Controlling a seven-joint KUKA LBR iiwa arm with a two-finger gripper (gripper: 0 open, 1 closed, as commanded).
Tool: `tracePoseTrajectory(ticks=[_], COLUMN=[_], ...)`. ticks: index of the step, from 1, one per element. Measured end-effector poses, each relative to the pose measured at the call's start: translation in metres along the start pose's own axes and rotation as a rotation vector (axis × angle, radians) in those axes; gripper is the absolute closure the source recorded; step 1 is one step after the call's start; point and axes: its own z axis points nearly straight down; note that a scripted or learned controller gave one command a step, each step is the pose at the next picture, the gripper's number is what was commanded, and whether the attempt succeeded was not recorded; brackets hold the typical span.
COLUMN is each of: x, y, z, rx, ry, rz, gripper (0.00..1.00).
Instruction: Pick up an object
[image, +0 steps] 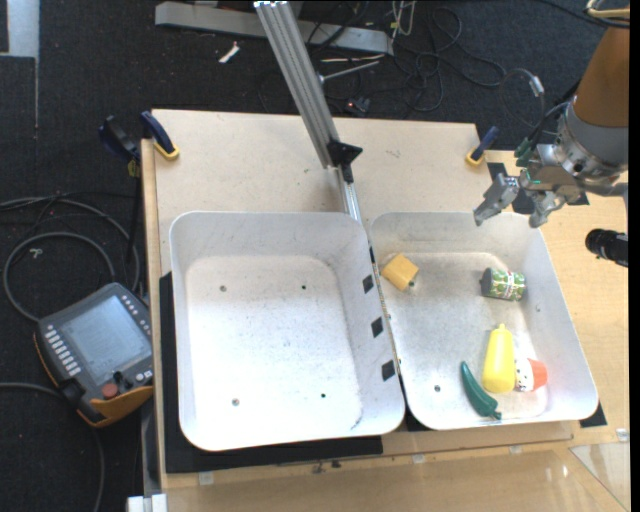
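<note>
I am looking down on a wooden bench (260, 165) carrying two white bins, with the right bin (570, 330) holding everything and the gripper (513, 205) hanging open above its upper-right rim. I am eyeing the yellow bottle (498, 360) at lower right, then the green can (503, 285) and small yellow block (400, 271); the bottle is crowding a green piece (478, 390), so I judge a finger could be landing on a neighbour and knocking the target aside.
</note>
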Motion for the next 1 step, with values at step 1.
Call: tracePoseTrajectory(ticks=[1], x=[0.0001], y=[0.0], z=[0.0001], rx=[0.0], ry=[0.0], rz=[0.0], gripper=[0.0])
